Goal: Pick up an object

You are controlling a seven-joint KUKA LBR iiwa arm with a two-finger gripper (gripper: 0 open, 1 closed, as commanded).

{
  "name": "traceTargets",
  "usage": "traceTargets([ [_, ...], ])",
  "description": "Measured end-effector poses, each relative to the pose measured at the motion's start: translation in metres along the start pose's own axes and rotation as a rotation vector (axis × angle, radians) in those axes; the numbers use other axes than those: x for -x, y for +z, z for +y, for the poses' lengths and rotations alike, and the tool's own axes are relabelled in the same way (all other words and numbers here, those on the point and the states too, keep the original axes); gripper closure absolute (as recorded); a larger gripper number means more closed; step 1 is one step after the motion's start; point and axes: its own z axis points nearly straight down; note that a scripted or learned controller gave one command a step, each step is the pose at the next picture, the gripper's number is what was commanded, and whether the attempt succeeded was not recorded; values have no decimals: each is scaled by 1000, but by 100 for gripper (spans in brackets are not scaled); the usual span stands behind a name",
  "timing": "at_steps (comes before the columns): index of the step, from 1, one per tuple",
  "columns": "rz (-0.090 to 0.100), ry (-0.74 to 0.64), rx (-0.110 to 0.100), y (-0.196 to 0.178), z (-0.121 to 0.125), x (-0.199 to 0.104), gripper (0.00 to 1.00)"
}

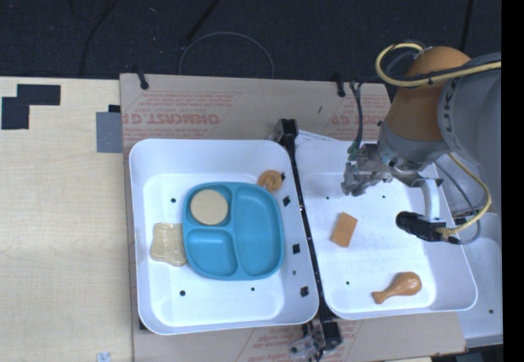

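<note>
Tool (358, 180) low over right bin (458, 287), upper part; open or closed, cannot tell. Orange block (344, 230) just below it, apart. Drumstick (398, 287) near bin front.

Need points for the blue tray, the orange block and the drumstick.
blue tray (250, 229), camera view, floor of its large right compartment.
orange block (344, 230), camera view, middle of its top face.
drumstick (404, 284), camera view, its thick rounded end.

End effector (360, 176) too small and dark to read; arm (446, 119) was cut off at right edge.
</note>
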Motion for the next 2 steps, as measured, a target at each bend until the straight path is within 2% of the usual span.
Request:
traceTargets([
  [2, -1, -8, 3, -102, 14, 0, 100],
])
